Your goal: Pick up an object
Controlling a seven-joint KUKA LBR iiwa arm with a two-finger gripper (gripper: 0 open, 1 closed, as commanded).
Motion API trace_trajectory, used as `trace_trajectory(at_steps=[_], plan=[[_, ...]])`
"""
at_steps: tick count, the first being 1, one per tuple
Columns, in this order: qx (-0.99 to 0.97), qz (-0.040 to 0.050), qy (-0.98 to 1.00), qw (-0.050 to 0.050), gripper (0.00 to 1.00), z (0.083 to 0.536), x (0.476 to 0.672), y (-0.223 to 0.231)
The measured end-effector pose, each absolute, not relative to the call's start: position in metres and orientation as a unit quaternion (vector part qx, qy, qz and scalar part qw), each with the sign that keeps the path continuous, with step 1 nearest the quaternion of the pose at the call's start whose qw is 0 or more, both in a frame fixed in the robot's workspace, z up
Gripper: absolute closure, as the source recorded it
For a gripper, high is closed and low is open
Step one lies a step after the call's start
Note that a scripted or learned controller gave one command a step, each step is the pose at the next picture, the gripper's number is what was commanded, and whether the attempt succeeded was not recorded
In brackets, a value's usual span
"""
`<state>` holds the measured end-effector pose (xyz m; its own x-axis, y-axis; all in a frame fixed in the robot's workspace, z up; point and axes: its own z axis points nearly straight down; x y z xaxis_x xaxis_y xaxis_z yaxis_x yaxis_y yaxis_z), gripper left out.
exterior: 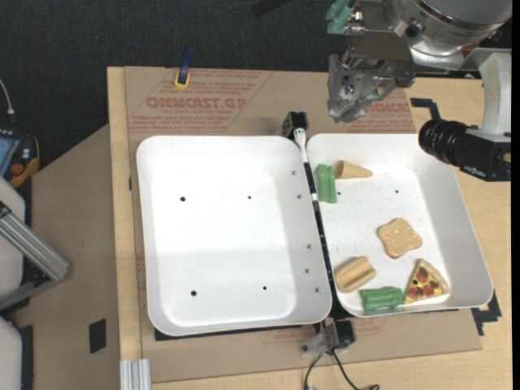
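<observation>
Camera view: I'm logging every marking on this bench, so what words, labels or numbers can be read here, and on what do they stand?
"CHEMCAST GP", in red, on the brown board behind the left bin.
Smaller red lines above and below it: too blurred to read.
More red print on the board beside the gripper: partly hidden, unreadable.

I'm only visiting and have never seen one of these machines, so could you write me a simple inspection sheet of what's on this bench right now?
Surface: cardboard sheet on a wooden bench, bearing the left bin and the right bin side by side.
Job's things: all in the right bin: green stick, cone, toast slice, bread roll, green piece, pizza slice.
Clutter: blue-and-yellow clip on the cardboard's far edge.
Hand: above the right bin's far edge, nothing seen in it.
Cables: wire at the near edge.
Surroundings: dark floor, black camera at right.
</observation>
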<state>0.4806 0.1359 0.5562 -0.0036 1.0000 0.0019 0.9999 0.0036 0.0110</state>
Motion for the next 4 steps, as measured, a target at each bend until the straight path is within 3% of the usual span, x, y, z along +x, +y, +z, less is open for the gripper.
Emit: trace_trajectory(at_steps=[4], plan=[[0.705,0.0107,0.709,0.007,1.00,0.598,0.483,0.138]])
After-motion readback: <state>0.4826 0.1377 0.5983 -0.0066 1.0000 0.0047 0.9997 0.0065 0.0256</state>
